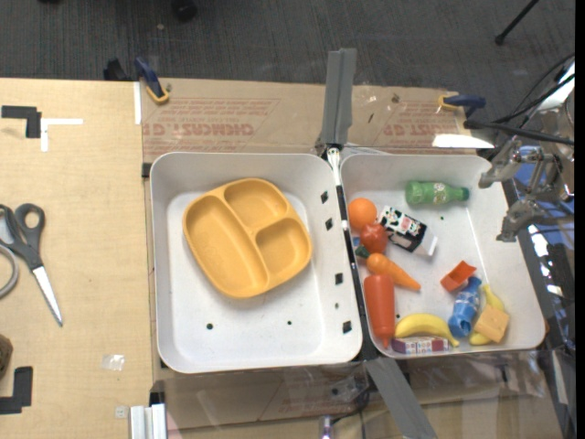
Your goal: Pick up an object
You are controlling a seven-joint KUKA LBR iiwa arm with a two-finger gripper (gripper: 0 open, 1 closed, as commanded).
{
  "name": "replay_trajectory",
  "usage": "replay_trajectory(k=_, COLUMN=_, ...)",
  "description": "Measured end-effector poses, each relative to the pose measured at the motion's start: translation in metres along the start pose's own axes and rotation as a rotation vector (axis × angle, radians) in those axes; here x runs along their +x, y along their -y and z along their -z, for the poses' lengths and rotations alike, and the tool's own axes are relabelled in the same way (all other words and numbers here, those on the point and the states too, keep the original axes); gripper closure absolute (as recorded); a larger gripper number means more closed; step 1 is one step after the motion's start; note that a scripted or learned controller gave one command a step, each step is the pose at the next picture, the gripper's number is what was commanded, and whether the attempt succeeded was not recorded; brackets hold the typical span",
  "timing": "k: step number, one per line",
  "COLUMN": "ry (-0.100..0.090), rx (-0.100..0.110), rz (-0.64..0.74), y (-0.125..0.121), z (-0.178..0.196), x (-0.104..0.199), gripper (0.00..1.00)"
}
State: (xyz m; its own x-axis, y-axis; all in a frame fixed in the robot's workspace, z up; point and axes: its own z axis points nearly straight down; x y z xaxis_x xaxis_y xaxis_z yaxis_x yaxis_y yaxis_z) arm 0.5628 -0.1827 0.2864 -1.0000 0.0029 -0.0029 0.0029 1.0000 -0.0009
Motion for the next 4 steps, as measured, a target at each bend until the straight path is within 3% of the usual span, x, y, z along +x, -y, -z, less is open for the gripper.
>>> replay_trajectory(k=1, ry=-0.002, rx=0.0, rz=-0.088, y=0.007, z=-0.118, x=0.06, gripper=0.0)
replay_trajectory(k=2, ry=0.005, rx=0.003, rz=-0.14, y=0.036, z=-0.189, x=0.045, gripper=0.0)
replay_trajectory(k=3, ry=-0.003, rx=-0.001, rz=-0.296, y=-0.008, z=-0.195, x=0.043, gripper=0.0)
replay_trajectory(k=4, ry=-0.003, rx=0.0, rz=-0.368, y=-0.055, z=-0.195, x=0.04, gripper=0.0)
